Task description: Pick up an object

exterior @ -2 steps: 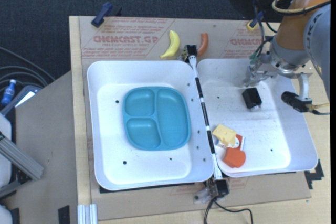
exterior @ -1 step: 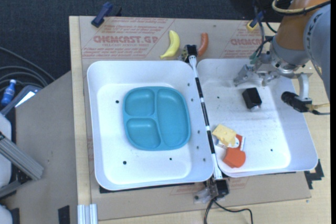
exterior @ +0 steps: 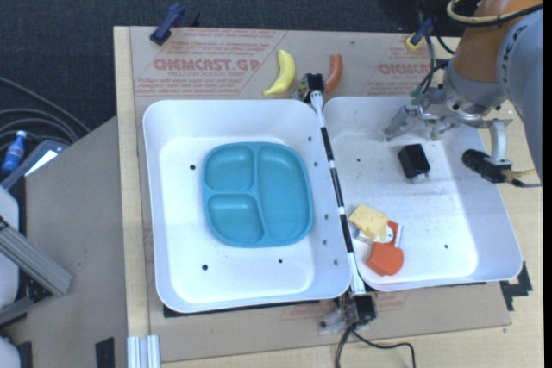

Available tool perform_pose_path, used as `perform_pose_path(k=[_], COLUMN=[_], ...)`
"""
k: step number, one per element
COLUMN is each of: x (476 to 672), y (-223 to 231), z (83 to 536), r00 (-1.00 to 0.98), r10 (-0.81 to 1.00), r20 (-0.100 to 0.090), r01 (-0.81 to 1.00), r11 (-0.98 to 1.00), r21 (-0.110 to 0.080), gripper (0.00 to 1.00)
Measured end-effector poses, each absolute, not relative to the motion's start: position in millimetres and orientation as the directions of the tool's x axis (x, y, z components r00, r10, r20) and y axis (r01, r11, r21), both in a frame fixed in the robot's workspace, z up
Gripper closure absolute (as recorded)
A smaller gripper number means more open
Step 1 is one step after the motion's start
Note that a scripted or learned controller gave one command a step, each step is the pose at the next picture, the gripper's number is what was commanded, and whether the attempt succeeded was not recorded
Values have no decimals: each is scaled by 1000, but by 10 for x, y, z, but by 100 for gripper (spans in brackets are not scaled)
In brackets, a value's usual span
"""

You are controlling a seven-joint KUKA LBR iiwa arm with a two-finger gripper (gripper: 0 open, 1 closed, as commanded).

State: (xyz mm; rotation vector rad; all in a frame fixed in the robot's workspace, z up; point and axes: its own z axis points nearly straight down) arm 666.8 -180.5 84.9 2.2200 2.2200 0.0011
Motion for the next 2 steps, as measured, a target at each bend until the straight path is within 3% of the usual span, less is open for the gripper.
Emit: perform_pose_path(k=[2], x=[6666], y=[-1674], z=[852], r00=[-1], r10=[1000], r20=[0], r01=[1000], r11=[1], r21=[-1], gripper=[0])
